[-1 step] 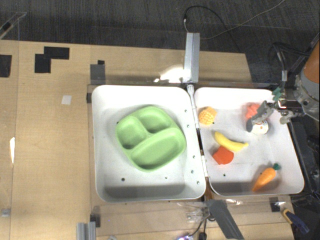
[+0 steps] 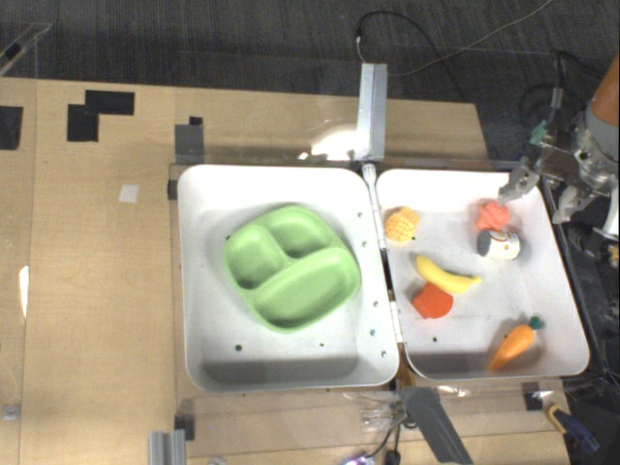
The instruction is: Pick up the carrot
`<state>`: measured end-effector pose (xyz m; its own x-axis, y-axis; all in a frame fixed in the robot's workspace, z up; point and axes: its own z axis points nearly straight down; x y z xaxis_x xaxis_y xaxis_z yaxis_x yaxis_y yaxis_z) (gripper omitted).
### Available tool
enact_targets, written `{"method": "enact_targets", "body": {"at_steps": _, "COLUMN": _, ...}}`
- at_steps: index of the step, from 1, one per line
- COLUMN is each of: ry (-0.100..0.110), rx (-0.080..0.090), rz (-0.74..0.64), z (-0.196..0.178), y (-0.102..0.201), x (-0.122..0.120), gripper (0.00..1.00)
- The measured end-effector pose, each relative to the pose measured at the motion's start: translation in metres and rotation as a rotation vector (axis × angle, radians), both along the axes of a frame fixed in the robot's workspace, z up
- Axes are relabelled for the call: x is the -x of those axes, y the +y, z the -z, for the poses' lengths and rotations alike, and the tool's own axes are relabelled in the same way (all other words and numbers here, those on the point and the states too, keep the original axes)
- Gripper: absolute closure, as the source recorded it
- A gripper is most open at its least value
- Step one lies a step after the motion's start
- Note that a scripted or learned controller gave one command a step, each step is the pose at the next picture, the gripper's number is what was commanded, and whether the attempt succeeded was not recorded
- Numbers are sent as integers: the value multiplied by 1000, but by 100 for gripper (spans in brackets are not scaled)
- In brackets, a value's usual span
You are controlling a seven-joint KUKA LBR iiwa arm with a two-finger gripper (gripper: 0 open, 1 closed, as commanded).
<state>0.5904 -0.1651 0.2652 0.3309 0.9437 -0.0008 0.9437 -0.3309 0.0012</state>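
The orange carrot (image 2: 513,345) with a green top lies tilted in the near right corner of the right bin (image 2: 572,289). My gripper (image 2: 542,192) hangs over that bin's far right corner, well behind the carrot. Its two fingers are spread open, with nothing between them. One fingertip (image 2: 515,182) is just above a pink-red toy (image 2: 494,216).
The right bin also holds a yellow banana (image 2: 446,277), a red piece (image 2: 433,302), a yellow-orange fruit (image 2: 401,224) and a white round toy (image 2: 501,247). A green divided plate (image 2: 291,264) lies in the left bin (image 2: 203,337). A metal post (image 2: 373,114) stands behind the bins.
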Motion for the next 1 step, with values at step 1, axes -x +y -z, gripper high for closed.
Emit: {"method": "enact_targets", "body": {"at_steps": 1, "ry": 2, "rx": -1, "rz": 460, "z": 46, "y": 35, "x": -18, "gripper": 0}}
